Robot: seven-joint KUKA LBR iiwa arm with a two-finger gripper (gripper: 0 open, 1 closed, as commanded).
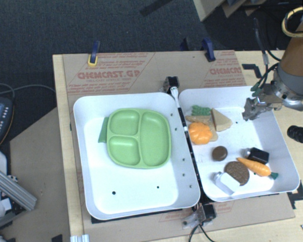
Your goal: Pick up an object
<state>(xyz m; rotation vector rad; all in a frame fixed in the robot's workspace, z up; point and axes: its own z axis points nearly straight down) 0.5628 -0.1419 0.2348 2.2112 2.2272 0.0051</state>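
The right bin [276,136] holds several toy foods: an orange pepper [200,133], a tan wedge [221,120], a green leafy piece [201,110], a small brown disc [219,153], a dark brown cookie [237,172], a carrot [255,166], a black block [258,155] and a white-blue piece [223,183]. My gripper [253,109] hangs over the bin's upper right part, above bare floor, to the right of the tan wedge. Nothing shows between its fingers.
The left bin [90,161] carries a green divided plate [139,138]. Cardboard [139,73] lies under both bins, with clamps at its far edge. A black clip [172,84] sits where the bins meet at the back.
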